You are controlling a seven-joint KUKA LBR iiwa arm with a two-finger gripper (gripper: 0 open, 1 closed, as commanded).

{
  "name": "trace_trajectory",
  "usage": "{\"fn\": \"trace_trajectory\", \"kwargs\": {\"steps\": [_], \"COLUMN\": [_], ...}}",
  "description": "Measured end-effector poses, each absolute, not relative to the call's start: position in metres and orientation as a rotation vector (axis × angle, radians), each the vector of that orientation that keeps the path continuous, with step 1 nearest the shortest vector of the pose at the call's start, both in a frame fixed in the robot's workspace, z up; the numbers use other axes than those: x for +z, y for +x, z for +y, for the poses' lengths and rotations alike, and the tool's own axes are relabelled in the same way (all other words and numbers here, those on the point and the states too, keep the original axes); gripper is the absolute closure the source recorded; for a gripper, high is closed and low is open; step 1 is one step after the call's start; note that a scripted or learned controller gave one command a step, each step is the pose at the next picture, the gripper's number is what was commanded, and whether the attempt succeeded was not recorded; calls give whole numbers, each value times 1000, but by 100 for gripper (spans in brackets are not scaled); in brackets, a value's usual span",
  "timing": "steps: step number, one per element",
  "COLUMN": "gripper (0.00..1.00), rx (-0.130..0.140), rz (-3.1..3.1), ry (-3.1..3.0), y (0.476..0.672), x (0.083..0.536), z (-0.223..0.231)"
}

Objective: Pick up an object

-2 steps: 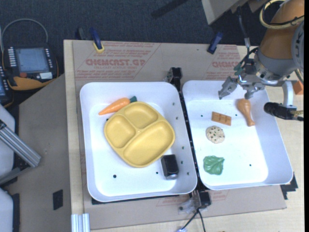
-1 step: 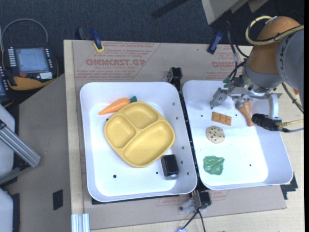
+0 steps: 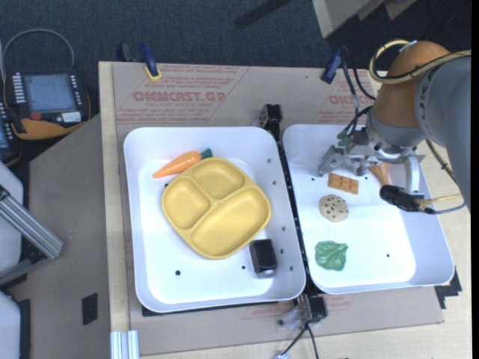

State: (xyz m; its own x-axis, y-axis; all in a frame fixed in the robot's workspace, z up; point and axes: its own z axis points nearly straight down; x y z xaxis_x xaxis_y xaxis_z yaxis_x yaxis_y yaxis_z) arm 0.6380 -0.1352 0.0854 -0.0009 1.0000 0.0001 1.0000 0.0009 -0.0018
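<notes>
On the counter (image 3: 112,200) two shallow white plastic bins sit side by side. The left bin (image 3: 142,223) holds a yellow three-compartment plastic plate (image 3: 215,206), with an orange toy carrot (image 3: 177,164) lying just beside the plate's upper-left edge and a small black block (image 3: 262,256) touching its lower-right edge.

The right bin (image 3: 419,253) holds a small brown waffle-patterned cracker (image 3: 343,182), a round speckled cookie (image 3: 334,207) just below it, and a green leafy lettuce piece (image 3: 331,254) further toward the near rim.

The grey arm with its orange band (image 3: 404,88) reaches over the far part of the right bin. Its two-finger gripper (image 3: 353,160) hangs just above the cracker; whether the fingers are spread or pressed together cannot be made out, and nothing is visibly between them.
</notes>
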Motion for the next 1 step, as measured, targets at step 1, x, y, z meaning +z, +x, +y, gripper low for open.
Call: {"fn": "trace_trajectory", "kwargs": {"steps": [1], "gripper": [100], "rx": [0], "rz": [-2222], "ry": [-2221], "y": [638], "x": [95], "z": [-135]}}
